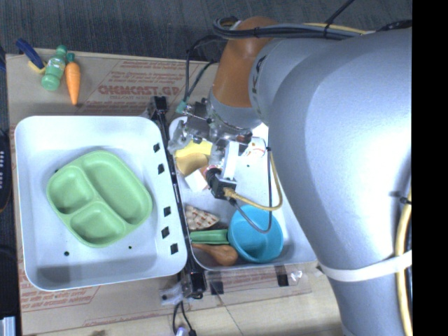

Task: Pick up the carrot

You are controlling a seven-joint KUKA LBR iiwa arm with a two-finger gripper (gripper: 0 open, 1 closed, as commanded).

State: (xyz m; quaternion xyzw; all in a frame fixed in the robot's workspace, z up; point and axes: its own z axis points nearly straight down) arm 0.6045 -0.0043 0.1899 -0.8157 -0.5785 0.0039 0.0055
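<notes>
The carrot (73, 82) is a small orange cone lying on the brown cardboard behind the left bin, outside both bins, at the far upper left. My gripper (198, 161) is far from it, lowered into the back of the right bin (297, 254) just above a yellow object (189, 161). The wrist and cables hide what lies directly under the gripper. Nothing orange shows at the gripper.
A green bottle (53, 72) and a blue item (29, 54) lie beside the carrot. The left bin (42, 135) holds a green divided plate (99, 197). The right bin holds a blue cup (256, 235), a green piece (208, 236), a brown piece (218, 255) and a waffle-like item (200, 219).
</notes>
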